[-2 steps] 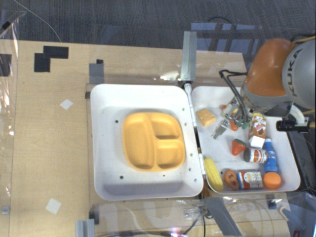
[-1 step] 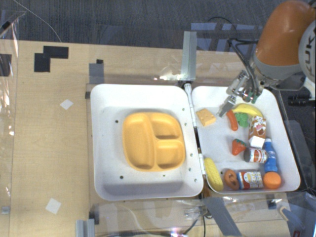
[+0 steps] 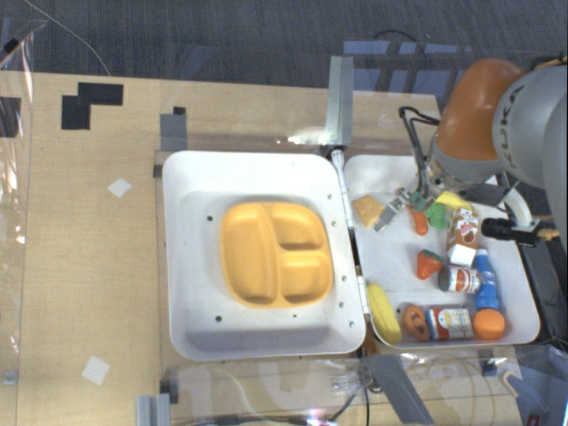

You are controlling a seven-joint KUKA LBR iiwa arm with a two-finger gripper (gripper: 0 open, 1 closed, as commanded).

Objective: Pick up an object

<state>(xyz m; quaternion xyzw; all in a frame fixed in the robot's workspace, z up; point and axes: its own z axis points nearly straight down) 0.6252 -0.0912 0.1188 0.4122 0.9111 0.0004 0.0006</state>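
Note:
The right bin holds several small items. Among them are a tan wedge, an orange carrot, a green and yellow piece, a red and white bottle and a red piece. There are also a small can, a blue bottle, an orange ball, a corn cob and a bottle lying flat. My gripper is low in the bin's far left part, between the tan wedge and the carrot. Nothing visibly hangs from it.
The left bin carries a yellow divided tray. A metal post stands behind the rim where the two bins meet. The arm's orange band and grey body hang over the right bin's far right corner.

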